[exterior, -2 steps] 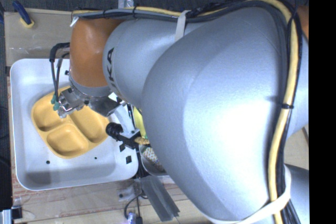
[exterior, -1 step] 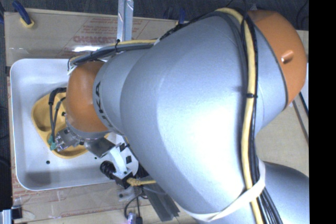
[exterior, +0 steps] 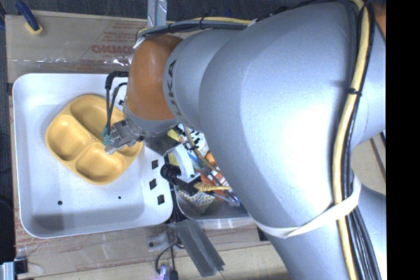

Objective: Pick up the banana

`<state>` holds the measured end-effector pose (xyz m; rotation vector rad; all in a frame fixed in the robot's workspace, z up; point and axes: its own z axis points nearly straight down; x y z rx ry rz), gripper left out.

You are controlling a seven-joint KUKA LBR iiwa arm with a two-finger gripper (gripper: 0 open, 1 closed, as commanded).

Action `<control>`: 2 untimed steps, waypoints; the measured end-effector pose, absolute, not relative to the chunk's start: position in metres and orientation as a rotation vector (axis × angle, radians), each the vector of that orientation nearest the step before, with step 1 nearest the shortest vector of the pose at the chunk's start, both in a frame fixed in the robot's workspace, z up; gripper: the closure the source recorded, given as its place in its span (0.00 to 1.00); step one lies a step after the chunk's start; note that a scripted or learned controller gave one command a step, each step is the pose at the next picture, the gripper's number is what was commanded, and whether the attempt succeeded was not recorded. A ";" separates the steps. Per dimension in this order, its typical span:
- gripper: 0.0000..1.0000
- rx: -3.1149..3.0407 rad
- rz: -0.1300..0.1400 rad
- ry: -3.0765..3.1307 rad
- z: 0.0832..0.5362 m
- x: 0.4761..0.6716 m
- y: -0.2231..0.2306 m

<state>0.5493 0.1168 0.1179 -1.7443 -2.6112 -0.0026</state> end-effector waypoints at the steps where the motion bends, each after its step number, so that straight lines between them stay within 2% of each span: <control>1: 1.00 -2.541 0.006 -1.843 0.215 0.547 0.169; 2: 1.00 -3.007 0.003 -0.913 0.236 0.516 0.212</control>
